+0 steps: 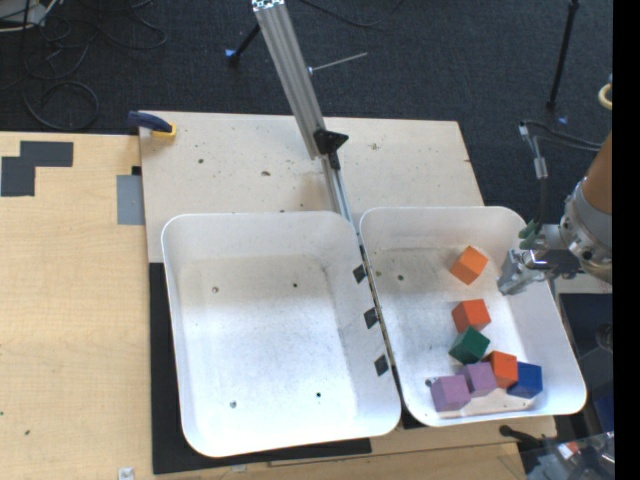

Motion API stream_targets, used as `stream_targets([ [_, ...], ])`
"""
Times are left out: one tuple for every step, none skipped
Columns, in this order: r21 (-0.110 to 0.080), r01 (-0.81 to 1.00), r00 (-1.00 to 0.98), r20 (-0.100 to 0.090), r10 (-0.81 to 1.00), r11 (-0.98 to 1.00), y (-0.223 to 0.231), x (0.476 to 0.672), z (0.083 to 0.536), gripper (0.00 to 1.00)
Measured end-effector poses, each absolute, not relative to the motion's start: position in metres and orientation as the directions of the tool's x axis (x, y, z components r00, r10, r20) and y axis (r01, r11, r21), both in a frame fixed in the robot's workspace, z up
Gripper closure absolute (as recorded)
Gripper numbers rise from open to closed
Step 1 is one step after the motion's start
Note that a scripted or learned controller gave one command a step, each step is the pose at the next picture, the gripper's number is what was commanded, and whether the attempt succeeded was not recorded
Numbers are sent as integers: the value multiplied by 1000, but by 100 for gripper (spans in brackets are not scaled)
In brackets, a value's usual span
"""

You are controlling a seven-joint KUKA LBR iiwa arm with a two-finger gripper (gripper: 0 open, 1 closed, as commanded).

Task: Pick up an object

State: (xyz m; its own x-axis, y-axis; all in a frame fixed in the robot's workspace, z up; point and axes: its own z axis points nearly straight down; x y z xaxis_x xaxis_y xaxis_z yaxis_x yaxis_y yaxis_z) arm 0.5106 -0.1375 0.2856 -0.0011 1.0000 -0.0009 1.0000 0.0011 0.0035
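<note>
From my remote station: nearest the camera, two purple blocks (464, 385), a blue cube (528, 379) and an orange-red cube (504, 367) huddle in the right bin (420, 230). Behind them sit a green cube (469, 346) and a second orange-red cube (471, 314); farther back, an orange cube (468, 264) stands apart. The gripper (515, 273) hovers at the bin's right rim; whether its jaws are wide or closed I cannot tell. I judge the blocks light, rigid and best gripped across flat faces. No legible writing anywhere.
</note>
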Motion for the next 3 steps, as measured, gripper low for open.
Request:
stream_targets([
  [-5, 1000, -2, 2, 1000, 2, -98, 529, 269, 100],
  [-1, 1000, -5, 1, 1000, 5, -50, 565, 265, 100],
  [-3, 1000, -3, 1, 1000, 3, -8, 593, 244, 100],
])
